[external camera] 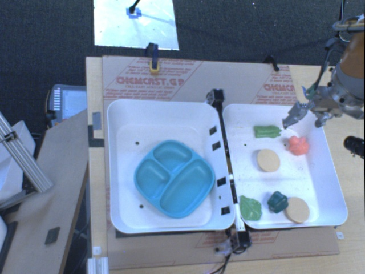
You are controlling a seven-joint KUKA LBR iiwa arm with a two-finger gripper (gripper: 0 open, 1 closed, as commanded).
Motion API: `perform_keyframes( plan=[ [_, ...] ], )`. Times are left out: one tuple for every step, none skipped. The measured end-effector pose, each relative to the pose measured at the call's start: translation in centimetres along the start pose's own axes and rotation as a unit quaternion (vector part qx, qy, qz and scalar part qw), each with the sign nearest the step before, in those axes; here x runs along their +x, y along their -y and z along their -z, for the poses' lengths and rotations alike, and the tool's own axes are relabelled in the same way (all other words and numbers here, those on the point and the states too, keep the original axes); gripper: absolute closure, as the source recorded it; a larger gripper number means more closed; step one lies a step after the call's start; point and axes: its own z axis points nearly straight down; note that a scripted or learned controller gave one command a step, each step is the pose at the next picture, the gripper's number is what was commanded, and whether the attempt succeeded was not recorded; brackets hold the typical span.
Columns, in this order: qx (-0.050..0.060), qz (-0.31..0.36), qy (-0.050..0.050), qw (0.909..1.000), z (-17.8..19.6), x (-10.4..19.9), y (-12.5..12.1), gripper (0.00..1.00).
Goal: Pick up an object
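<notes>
Nearest the camera in the right bin [333, 201] lie a green leafy piece [250, 208], a teal lump [278, 201] and a tan disc [297, 209]; the left bin [122, 153] holds one blue divided plate [174, 177]. Further back sit a second tan disc [268, 160], one pink piece [298, 145] and one green oblong [266, 132]. Six candidates, then, none lifted. The gripper [307, 117] hangs above the far right corner, jaws spread with nothing between them, so the pick seems yet to be made.
</notes>
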Motion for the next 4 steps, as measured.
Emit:
perform_keyframes(
  plan=[
    [-0.004,0.001,0.001,1.0,0.4,0.0,-0.2,0.0],
    [-0.003,0.0,0.001,1.0,-3.9,-0.2,-0.8,0.0],
    [-0.002,0.0,0.0,1.0,-9.7,-1.0,-1.1,0.0],
    [-0.002,0.001,0.0,1.0,-14.7,-0.1,-1.5,0.0]
  ],
)
